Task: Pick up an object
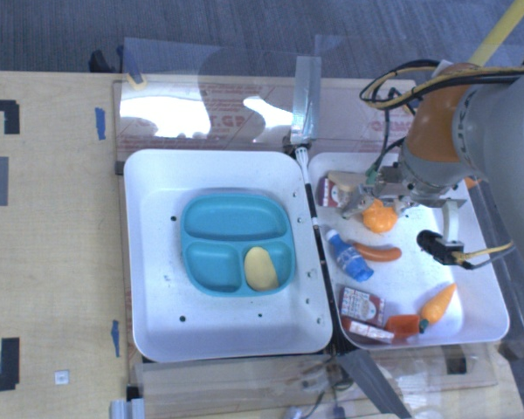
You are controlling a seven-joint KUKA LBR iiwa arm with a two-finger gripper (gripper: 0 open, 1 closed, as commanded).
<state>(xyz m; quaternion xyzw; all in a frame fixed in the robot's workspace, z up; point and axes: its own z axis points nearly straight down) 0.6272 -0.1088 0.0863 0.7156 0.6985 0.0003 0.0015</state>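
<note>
The gripper (377, 201) is down in the right bin (489, 317), just above an orange fruit (380, 218). I cannot tell the fingers' state; nothing looks lifted yet.

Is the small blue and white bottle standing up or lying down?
Lying down: the small blue and white bottle rests lengthwise on the right white bin's floor.

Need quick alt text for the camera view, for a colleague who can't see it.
The gripper hangs over the right bin, right above an orange fruit. The left bin holds a blue divided tray with a yellow potato-like item.
</note>
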